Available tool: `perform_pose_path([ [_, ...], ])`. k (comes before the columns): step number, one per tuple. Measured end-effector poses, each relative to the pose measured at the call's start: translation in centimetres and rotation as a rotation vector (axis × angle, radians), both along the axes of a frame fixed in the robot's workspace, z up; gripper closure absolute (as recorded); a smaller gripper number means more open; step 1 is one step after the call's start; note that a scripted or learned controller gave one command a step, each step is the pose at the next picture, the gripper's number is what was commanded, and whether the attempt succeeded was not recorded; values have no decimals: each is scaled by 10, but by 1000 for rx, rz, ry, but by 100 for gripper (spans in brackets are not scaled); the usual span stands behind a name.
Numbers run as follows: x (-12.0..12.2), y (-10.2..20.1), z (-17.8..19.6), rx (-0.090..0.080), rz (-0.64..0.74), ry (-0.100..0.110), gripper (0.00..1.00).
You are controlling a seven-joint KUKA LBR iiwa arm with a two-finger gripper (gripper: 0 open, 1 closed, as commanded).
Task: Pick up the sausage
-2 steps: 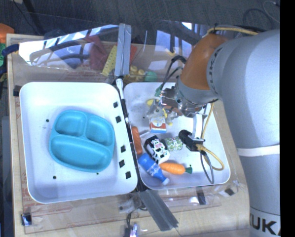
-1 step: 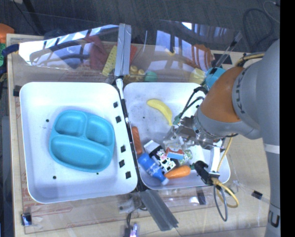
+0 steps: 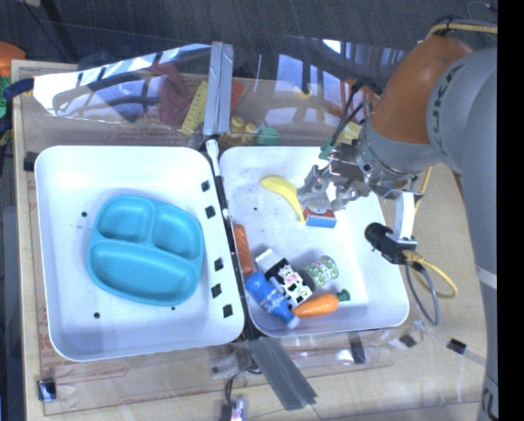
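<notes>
So the left shallow white plastic bin [image 3: 56, 261] is holding a light blue three-compartment plastic tray [image 3: 146, 249], sitting roughly in the middle. In the right white bin [image 3: 380, 298], a yellow toy banana [image 3: 284, 193] is lying near the top, with a small blue and white block [image 3: 322, 219] just beside it on the right. Down at the front, a blue bottle [image 3: 268, 295], a black-and-white cow-patterned toy [image 3: 287, 281], a clear greenish jar [image 3: 322, 270] and an orange toy carrot [image 3: 316, 305] are crowding together. The wooden worktop [image 3: 139, 377] is carrying both bins.
</notes>
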State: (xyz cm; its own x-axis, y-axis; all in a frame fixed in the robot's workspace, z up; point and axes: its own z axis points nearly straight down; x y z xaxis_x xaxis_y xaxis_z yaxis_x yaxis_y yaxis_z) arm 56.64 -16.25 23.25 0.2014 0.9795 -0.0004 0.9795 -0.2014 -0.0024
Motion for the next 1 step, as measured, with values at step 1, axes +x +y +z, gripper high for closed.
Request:
perform_pose_path([
  [1,1,0,8,1,6,5,100],
])
